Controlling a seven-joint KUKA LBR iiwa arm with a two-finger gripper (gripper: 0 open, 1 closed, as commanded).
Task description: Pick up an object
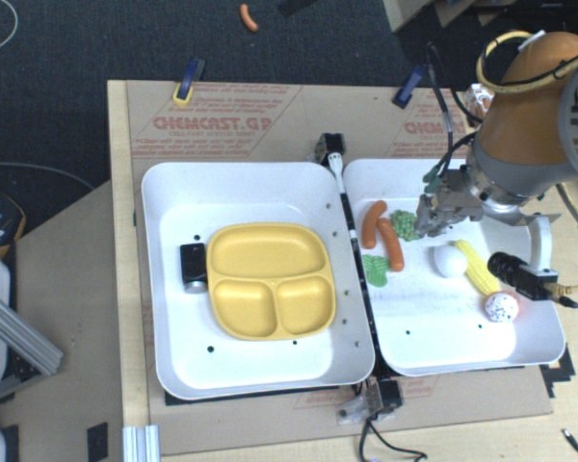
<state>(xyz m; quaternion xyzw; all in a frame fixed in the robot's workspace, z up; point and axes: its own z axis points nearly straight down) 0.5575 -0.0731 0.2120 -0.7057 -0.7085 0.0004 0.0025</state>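
Bench carries two white bins; in the right bin [405, 345] the gripper [433, 215], jaw state not discernible, hangs just beside a green piece [403, 224] at its nine o'clock, so a clean pick requires centring there, clear of the sausages [383, 234].

Lighting: bright, even, overhead; white bins [164, 258] near blown out, faint glare along rims. Shadows: soft and short, one beneath the gripper [432, 215], another just left of the yellow tray [270, 280] well to the gripper's left. Floor [96, 27] beyond the gripper dim, low in detail. Sharpness: moderate, slight softness throughout; small items beside the gripper grainy, possibly compression. Distortion: mild bowing toward frame edges.
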